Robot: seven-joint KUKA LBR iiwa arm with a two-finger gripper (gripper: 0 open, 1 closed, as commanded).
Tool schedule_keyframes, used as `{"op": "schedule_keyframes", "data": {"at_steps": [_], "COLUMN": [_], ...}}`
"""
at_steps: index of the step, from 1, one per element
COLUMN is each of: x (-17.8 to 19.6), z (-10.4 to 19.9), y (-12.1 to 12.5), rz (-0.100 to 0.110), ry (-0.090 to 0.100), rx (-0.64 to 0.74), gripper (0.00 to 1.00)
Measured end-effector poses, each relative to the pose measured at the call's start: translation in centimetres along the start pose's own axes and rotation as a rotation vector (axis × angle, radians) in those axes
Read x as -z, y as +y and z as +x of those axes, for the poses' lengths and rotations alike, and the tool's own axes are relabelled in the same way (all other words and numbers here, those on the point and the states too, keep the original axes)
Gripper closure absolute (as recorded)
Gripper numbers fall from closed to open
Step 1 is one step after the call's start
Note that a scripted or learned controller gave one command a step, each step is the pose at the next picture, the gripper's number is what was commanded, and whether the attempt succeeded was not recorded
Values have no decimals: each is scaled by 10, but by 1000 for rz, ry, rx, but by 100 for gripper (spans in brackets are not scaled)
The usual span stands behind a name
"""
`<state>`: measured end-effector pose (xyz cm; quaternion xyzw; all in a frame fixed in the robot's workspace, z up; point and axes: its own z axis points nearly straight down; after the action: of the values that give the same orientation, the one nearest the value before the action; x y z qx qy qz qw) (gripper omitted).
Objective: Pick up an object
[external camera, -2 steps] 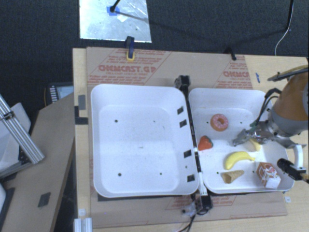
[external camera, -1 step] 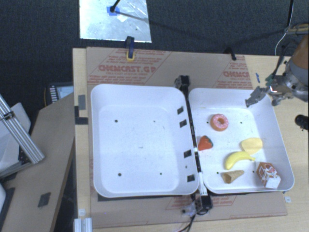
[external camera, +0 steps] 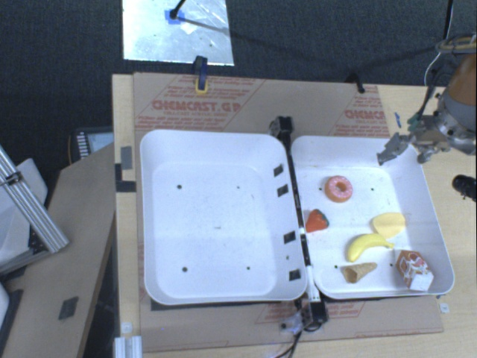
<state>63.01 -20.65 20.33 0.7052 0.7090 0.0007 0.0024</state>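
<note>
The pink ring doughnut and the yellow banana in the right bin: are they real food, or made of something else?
Probably toys. The pink ring doughnut has a flat, even colour with a matte look, suggesting moulded plastic or foam. The yellow banana is a uniform bright yellow without spots or bruises, likely plastic too. The view is too coarse to be sure. Both lie in the shallow white bin, seemingly thin smooth plastic.

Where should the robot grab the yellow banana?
Probably across the banana's thick middle, coming straight down from above. It lies flat in the right bin, curved, with open floor on both long sides, so fingers can close across its narrow width. The gripper hovers at the bin's far corner.
</note>
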Motion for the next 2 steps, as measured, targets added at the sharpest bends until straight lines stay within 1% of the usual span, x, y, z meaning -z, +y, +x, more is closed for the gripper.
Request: {"op": "schedule_keyframes", "data": {"at_steps": [1, 2], "x": [12, -125], "z": [0, 1], "y": [1, -28], "rz": [-3, 8], "ry": [-1, 3], "rx": [5, -5], "gripper": [100, 100]}}
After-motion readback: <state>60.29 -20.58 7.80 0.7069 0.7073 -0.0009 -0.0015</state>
